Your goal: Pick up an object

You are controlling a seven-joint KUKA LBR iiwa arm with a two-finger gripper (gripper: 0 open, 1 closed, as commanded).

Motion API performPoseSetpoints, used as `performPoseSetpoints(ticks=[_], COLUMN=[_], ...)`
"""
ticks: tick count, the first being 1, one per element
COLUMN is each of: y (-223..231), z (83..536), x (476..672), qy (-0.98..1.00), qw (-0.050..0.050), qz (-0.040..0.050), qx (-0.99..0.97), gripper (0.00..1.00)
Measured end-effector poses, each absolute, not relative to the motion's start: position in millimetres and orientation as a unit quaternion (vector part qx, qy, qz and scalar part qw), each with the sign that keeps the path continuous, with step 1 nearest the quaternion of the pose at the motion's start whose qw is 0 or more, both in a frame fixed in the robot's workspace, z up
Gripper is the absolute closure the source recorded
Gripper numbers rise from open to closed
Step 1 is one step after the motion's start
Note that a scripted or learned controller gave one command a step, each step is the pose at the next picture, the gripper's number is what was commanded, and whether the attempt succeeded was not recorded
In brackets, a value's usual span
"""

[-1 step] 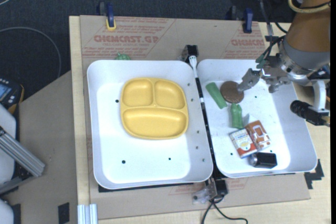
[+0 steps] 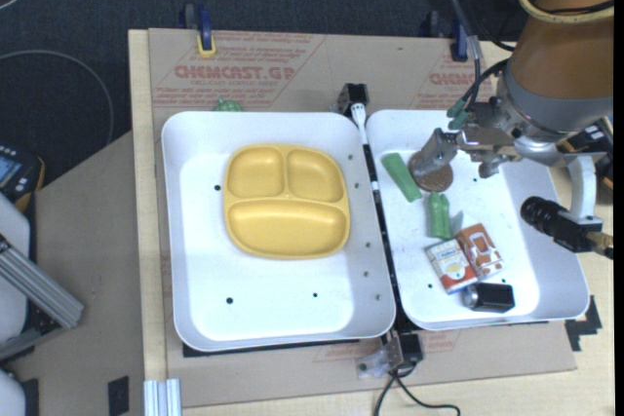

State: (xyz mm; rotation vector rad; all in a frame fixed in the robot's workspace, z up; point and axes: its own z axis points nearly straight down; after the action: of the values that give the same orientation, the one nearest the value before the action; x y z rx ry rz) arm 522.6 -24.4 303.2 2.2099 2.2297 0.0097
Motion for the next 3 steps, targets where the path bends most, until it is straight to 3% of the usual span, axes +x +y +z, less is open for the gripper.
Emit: performPoseSetpoints(ticks=[1,2,3], y=[-29,25,74], z=[309,416,492], x=[524.6,491.9,479.2], qy=[0.708,0.710,0.710], qw=[0.001,0.004,0.003], qz=[0.0010,0.0060,0.0050], qx=[0.707,0.704,0.705], gripper=[1.00,1.00,1.00])
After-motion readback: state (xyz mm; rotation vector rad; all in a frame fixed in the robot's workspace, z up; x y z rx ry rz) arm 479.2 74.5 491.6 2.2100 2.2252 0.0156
